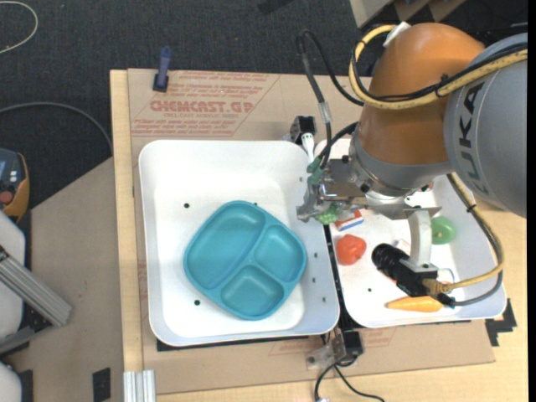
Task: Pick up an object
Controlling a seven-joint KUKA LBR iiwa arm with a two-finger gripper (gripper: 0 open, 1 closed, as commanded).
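Note:
My gripper (321, 209) hangs low over the inner edge of the right bin (469, 304), beside the wall it shares with the left bin (159, 224). Just to its right a small white item with red and blue marks (351, 220) sticks out from under it; whether it is gripped I cannot tell. A red, pepper-like object (350, 249) lies a little below the gripper. An orange carrot-shaped object (414, 304) rests near the right bin's front wall. Partly hidden behind the arm's bracket sits a green object (443, 230).
A blue divided plate (244, 260) lies in the middle of the left bin. The big grey and orange arm (419, 99) covers the rear half of the right bin. A brown cardboard sheet (201, 103) lies under and behind the bins.

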